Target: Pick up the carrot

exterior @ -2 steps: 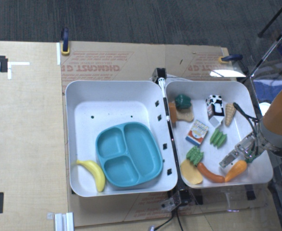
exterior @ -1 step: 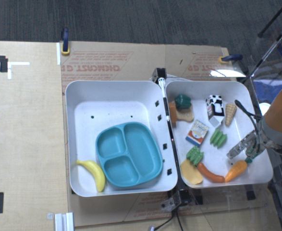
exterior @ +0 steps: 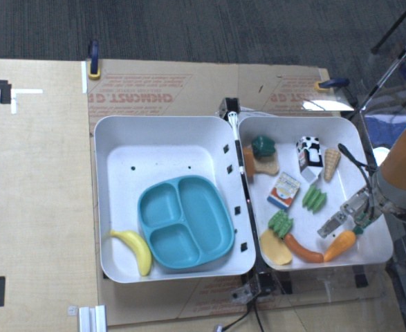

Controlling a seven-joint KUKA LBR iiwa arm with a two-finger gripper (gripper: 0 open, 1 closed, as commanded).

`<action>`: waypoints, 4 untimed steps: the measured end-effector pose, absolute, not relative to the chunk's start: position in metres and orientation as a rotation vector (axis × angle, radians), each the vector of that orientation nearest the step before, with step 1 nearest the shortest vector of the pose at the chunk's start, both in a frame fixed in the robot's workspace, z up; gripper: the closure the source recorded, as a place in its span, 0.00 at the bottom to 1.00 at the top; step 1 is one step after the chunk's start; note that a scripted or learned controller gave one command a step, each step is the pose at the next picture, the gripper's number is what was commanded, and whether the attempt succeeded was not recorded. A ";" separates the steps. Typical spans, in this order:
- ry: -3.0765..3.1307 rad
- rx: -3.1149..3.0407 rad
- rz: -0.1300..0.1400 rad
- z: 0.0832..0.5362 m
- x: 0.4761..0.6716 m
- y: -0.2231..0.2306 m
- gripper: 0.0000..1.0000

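Carrot (exterior: 339, 244) lies by right bin's (exterior: 386, 254) near-right corner.

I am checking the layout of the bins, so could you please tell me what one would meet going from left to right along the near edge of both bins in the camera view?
banana → teal divided plate → yellow slice → sausage → carrot, beside the gripper.

two bins (exterior: 164, 126), one carrot (exterior: 339, 245), one banana (exterior: 137, 249)
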State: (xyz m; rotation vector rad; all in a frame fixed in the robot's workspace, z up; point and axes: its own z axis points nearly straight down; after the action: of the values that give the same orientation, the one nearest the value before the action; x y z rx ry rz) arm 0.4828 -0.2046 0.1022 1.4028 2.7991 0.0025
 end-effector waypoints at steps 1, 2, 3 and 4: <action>3.018 0.855 0.001 0.092 0.480 -0.191 0.00; 3.008 0.861 0.002 0.102 0.484 -0.192 1.00; 3.008 0.862 0.002 0.102 0.484 -0.192 0.00; 2.998 0.865 0.003 0.112 0.487 -0.192 1.00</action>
State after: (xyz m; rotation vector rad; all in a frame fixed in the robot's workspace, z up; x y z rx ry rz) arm 0.4869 -0.1922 0.1120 0.8651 2.9978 0.0030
